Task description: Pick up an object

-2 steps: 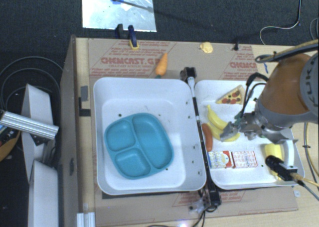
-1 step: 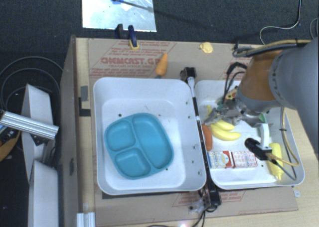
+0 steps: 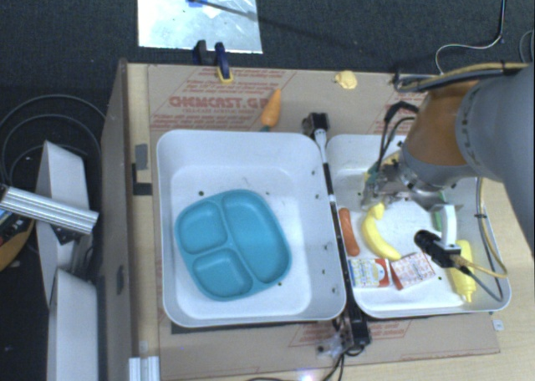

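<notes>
Fingers [image 3: 376, 194] are down inside the right bin [image 3: 344, 154], near its far left corner, tucked under the grey wrist. From here I can't tell whether they're spread or pressed together, and I see nothing caught in them. The likeliest target, I'd say, is the banana [image 3: 380, 236], lying mid-bin with its upper tip just beside them.

That's the worry: a pinch on that narrow curved tip could let the banana swivel or squirt free as it lifts. It's crowded too. An orange-red stick [image 3: 349, 231] lies along the left wall, and two small cartons [image 3: 391, 271] sit by the near edge, close to the banana's lower end, so a skidding banana could shove them about. Over in the left bin [image 3: 209, 158], the blue divided plate [image 3: 232, 241] is well apart.
</notes>
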`<state>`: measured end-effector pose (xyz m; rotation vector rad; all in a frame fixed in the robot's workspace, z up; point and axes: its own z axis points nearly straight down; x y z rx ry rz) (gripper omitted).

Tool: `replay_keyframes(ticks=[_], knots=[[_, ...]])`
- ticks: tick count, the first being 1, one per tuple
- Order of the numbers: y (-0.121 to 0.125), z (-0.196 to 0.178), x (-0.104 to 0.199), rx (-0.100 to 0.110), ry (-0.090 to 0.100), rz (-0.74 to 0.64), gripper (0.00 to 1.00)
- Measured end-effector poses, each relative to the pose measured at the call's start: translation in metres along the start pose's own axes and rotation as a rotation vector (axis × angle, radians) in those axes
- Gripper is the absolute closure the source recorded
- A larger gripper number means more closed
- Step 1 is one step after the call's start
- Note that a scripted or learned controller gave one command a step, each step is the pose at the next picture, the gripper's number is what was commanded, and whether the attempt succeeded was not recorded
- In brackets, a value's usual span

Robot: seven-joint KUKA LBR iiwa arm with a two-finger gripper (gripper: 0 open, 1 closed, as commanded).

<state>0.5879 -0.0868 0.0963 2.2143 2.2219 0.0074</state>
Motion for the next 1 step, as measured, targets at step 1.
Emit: replay_keyframes(ticks=[1], knots=[[-0.0501,-0.0929,0.0435,0.004,0.002,-0.004,1.0]])
